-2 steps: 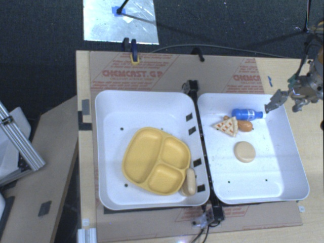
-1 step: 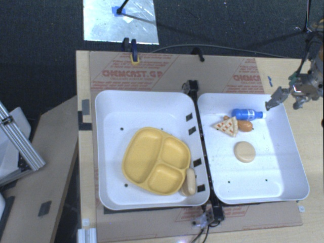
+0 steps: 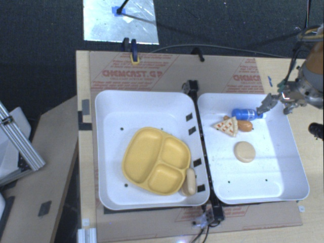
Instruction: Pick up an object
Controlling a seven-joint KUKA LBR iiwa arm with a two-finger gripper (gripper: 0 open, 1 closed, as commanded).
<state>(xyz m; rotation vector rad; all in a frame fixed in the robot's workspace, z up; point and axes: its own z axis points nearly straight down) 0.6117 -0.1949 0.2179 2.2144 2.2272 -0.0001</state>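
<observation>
The objects you could pick are lying across both bins. Nearest you, in the left bin (image 3: 109,135), a pale bread roll (image 3: 190,181) is sitting at about five o'clock, touching the rim of the yellow divided tray (image 3: 152,158) that is filling the bin's middle. Moving over to the right bin (image 3: 288,186), a round tan biscuit (image 3: 245,152) is resting near the centre. Just beyond it, toward twelve o'clock, a pizza slice (image 3: 227,126) is lying beside a small orange sausage (image 3: 245,126), the two touching or nearly so. Behind them a blue can (image 3: 242,114) is lying on its side. Farthest, at about two o'clock of that bin, the gripper (image 3: 276,101) is hanging over the rim; one dark finger (image 3: 265,105) is reaching toward the can's end, and you cannot tell whether the fingers are apart or together.
</observation>
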